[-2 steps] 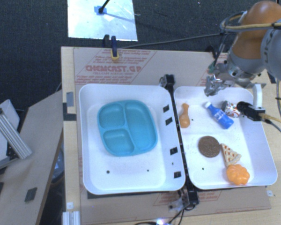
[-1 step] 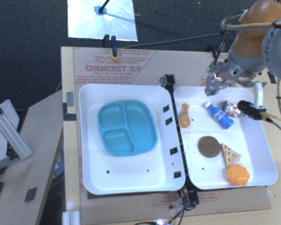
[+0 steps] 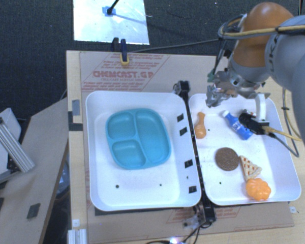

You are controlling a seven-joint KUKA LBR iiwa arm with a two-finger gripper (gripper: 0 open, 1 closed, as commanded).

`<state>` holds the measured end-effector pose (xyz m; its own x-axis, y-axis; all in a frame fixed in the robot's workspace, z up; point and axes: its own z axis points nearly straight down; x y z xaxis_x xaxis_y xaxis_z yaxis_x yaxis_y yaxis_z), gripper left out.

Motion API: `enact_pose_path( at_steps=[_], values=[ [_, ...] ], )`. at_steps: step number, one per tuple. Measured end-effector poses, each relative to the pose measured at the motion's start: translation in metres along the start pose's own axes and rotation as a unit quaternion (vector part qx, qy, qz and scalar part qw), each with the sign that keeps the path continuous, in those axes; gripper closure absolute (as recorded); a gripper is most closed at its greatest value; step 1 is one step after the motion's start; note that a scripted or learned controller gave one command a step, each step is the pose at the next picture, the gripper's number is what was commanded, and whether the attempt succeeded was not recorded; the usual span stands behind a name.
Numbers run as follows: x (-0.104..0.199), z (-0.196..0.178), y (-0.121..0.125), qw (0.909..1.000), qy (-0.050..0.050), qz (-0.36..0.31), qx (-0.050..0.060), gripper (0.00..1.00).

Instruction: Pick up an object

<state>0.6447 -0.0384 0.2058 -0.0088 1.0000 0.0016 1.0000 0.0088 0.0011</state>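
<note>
Nearby: gripper (image 3: 214, 97) above drumstick (image 3: 200, 125), blue tube (image 3: 237, 125) beside.

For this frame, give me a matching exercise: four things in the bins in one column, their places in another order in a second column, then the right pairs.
Things:
1. blue divided plate
2. brown round cookie
3. blue tube
4. orange fruit

Places:
A. right bin, near front corner
B. left bin, about the middle
C. right bin, back part, near the hand
D. right bin, centre, just behind the pizza slice

Pairs: 1-B, 2-D, 3-C, 4-A
</note>
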Motion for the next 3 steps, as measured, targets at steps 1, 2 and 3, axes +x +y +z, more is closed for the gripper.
enact_pose_path(
  at_steps=[1,2,3],
  values=[
    [0.049,-0.011,-0.024,1.0,0.0,0.0,0.0,1.0],
    [0.104,-0.011,-0.05,1.0,0.0,-0.001,0.001,1.0],
    [0.147,-0.019,-0.063,1.0,0.0,0.0,0.001,1.0]
  ],
)
